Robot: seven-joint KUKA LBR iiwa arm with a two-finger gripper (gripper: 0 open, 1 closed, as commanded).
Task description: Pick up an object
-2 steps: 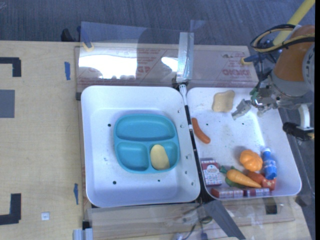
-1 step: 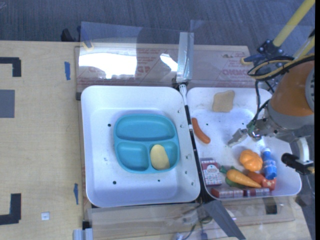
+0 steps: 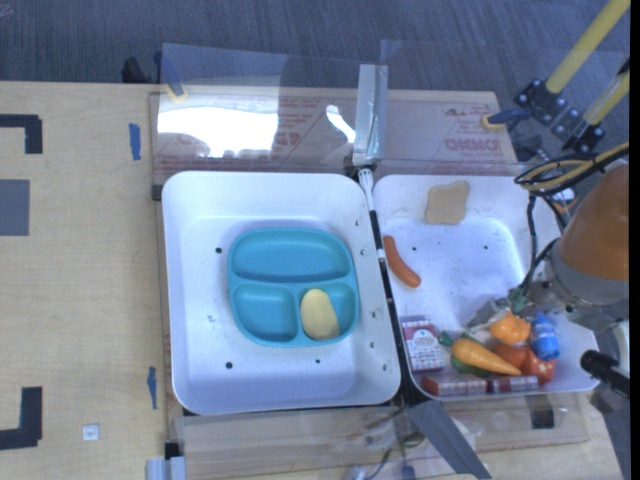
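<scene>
Arm w/ end effector (image 3: 512, 306) is hanging over the toy pile (image 3: 495, 348) in right bin (image 3: 470, 243); finger state can't tell. Yellow potato (image 3: 319, 314) is sitting in blue tray (image 3: 290, 258), left bin (image 3: 195, 298).

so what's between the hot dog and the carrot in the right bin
In the camera view, a small red and white box lies between the hot dog and the carrot, close to the carrot.
</scene>
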